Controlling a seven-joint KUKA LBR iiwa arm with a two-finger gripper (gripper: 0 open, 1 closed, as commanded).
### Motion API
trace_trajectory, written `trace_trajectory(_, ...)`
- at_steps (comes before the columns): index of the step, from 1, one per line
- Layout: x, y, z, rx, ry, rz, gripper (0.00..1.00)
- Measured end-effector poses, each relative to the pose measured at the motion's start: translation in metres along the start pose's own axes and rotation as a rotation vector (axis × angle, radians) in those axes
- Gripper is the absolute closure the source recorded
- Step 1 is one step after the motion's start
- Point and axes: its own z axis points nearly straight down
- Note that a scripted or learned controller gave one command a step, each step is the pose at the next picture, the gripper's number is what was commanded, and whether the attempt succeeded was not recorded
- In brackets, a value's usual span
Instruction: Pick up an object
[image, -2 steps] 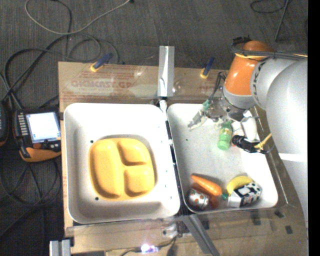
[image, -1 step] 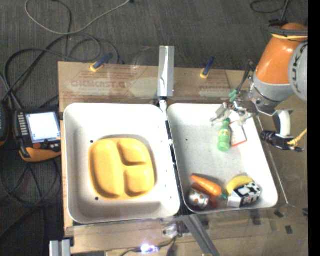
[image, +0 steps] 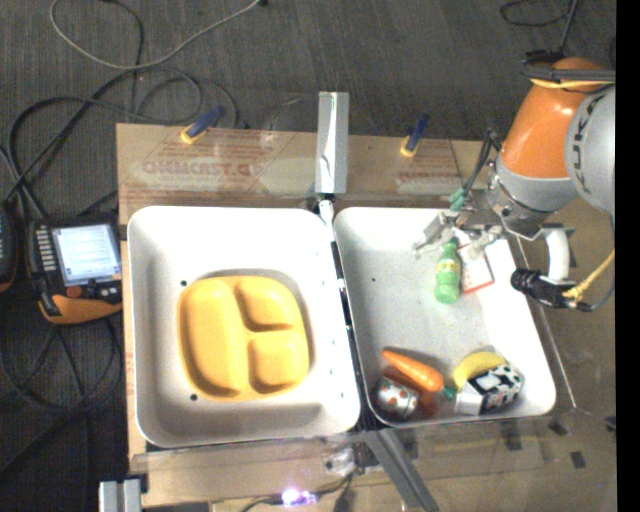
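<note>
Reaching arm: grey and orange, entering over the right bin's (image: 520, 330) far right corner.
Gripper (image: 447, 232): its metal fingers spread wide, poised above the far part of the right bin.
Green bottle (image: 446, 274): lying on the right bin's floor, directly under and just nearer than the fingertips, not between them.
Right bin, near end: carrot (image: 413, 369), banana (image: 478, 364), silver ball (image: 396, 397), black-and-white box (image: 491, 389).
Left bin (image: 150, 300): touching the right bin; holds a yellow divided tray (image: 246, 333).
</note>
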Motion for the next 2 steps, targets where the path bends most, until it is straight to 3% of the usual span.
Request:
trace_trajectory(1,-0.047,0.0071,0.0988,-0.003,0.003,-0.081,0.0)
trace_trajectory(2,-0.046,0.0066,0.0926,0.001,0.006,-0.082,1.0)
